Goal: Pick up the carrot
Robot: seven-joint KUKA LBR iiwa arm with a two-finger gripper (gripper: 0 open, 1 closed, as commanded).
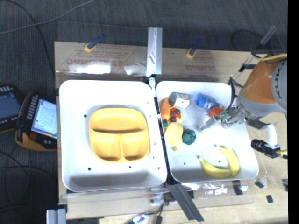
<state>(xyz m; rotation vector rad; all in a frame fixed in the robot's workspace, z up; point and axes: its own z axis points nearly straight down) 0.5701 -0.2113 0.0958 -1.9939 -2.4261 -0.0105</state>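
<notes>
The carrot (165,108) is a short orange piece lying against the left wall of the right bin (243,143), near its far end. My gripper (209,123) hangs low over the middle right of that bin, pointing left, about a hand's width to the right of the carrot and apart from it. The grey arm with its orange band (261,85) comes in over the bin's right rim. Nothing can be seen held in the gripper.
Around the carrot lie a grey-white can (180,99), a small red item (175,114), a pale yellow fruit (174,133) and a green piece (188,136). A blue object (203,101) and a red-orange one (216,111) sit near the gripper. A banana (222,163) lies at the front. The left bin (74,101) holds a yellow divided tray (120,133).
</notes>
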